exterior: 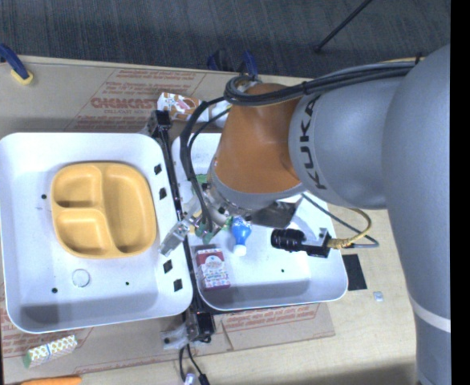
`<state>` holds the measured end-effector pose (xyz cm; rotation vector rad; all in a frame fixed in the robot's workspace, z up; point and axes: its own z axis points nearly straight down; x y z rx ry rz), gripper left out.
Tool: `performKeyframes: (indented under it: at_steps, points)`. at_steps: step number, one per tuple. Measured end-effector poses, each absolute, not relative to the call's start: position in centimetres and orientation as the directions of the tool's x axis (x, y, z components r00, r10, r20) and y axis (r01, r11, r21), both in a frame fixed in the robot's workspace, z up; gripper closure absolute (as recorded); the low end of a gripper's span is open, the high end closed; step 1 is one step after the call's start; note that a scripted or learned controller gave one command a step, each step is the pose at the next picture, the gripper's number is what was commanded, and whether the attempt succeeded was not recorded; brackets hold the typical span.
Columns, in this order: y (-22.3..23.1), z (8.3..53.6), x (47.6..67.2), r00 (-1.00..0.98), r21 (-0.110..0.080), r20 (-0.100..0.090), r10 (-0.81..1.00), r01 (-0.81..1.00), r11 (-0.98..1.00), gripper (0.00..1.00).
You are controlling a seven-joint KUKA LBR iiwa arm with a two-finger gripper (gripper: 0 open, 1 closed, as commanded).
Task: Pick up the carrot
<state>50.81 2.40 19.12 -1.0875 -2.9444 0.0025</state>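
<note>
Could have closed on the wrong thing, or struck the wall between the bins, with the jaws low over that wall; could not tell their spread beneath the wrist. Judged the carrot [54, 380] to be the orange sliver at the lower left edge, on the tabletop [371, 335] outside both bins, well apart from the jaws. Left bin [18, 215]: yellow divided tray [103, 207]. Right bin [315, 283]: red packet [212, 267], blue-capped bottle [240, 233].

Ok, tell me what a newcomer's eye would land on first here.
The big grey arm with its orange band dominates the scene, reaching in from the right over the right bin. Next comes the yellow divided tray lying in the left bin. Near the gripper, by the wall between the bins, a small red packet and a blue-and-white item lie in the right bin.
</note>
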Motion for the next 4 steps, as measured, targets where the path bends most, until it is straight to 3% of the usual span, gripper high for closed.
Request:
performKeyframes:
  at_steps: [1,2,3,4]
  points:
    - [-1.1,22.2,56.6,-0.869,-0.001,-0.002,0.494,0.494,0.869,0.0]
    - [1.9,19.2,55.4,-0.995,-0.001,0.002,0.095,0.095,0.995,0.0]
    - [5.7,19.2,54.1,-0.997,-0.001,0.003,-0.08,-0.08,0.997,0.0]
    - [6.2,31.1,62.7,-0.991,-0.002,-0.005,-0.13,-0.13,0.991,0.0]
